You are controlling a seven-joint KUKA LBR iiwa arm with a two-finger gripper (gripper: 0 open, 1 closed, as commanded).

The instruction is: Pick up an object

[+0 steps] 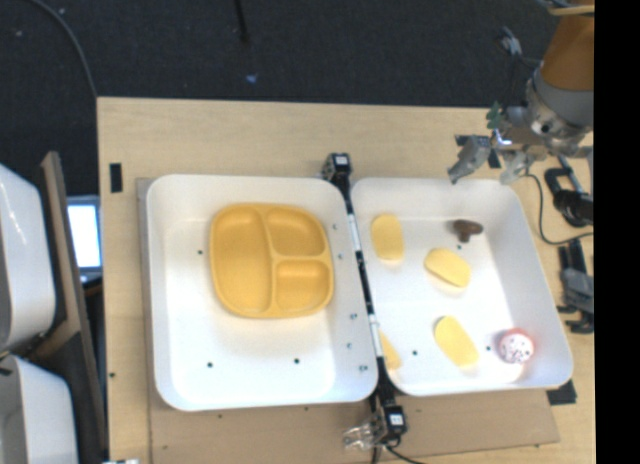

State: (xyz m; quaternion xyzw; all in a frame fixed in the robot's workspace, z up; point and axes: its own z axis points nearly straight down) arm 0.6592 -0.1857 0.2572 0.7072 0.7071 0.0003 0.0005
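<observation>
Right bin [535,252]: pink-white ball, yellow pieces, brown bit.
Near to far: speckled pink ball [515,347] at bin's 5 o'clock, yellow ovals [455,340] [447,267] [387,237], brown bit [465,229] at 12. Gripper [487,164] past far rim, holds nothing, fingers apart. Left bin [180,352] w/ yellow divided plate [270,259].

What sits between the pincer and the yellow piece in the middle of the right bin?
In the camera view, a small brown object lies between the pincer and that yellow piece.
</observation>
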